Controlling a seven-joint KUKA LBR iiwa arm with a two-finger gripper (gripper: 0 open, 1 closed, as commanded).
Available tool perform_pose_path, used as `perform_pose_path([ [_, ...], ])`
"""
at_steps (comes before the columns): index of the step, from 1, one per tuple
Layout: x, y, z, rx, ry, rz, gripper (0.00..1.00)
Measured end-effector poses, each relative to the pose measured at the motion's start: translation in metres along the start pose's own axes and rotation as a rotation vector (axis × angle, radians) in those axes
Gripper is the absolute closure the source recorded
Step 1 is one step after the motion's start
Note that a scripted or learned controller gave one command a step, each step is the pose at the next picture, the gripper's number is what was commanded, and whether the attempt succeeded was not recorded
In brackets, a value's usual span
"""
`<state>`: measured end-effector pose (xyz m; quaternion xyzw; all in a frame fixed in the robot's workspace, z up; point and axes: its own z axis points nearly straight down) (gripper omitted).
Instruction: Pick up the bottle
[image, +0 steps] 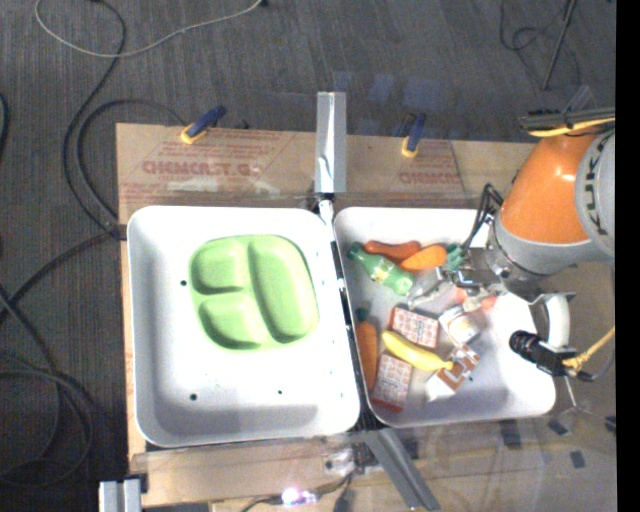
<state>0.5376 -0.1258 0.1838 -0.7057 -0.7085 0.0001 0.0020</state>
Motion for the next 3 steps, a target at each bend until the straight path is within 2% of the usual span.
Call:
perform_pose_path([
  [1,0.027,0.051,0.059,0.001,0.001,0.010,0.00],
  [2,0.019,0.056,0.094,-0.010,-0.007,-0.110,0.00],
  [3,0.020,0.057,0.084,-0.015,-0.004,-0.111,1.00],
])
